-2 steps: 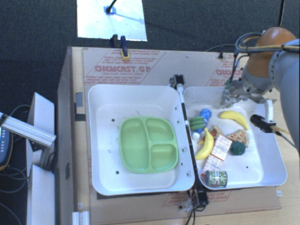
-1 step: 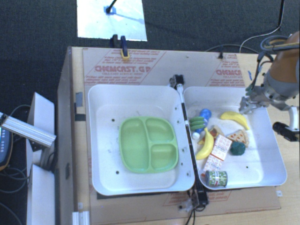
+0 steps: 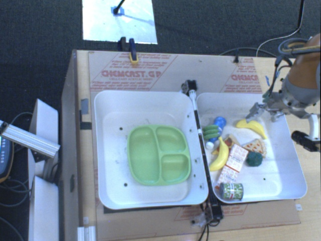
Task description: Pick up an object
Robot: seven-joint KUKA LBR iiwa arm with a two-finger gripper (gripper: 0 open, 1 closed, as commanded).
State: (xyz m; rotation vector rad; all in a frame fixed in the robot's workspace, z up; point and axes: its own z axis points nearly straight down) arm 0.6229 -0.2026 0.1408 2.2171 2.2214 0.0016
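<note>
end effector: above right bin, grip state unclear, can't tell
banana: just below-left of end effector, touching? probably not
second banana: farther down-left, beside cracker packet
green tray: well left, left bin

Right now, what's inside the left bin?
The left bin holds one green divided plate, with three compartments, nothing in them. The bin floor beneath the plate is covered, so I can't see it.

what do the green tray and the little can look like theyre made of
Green tray: probably moulded plastic, a uniform pale green with a soft matte sheen and rounded compartments.
Can: likely metal under a printed label, with a pale shiny end; too small to be sure.
</note>
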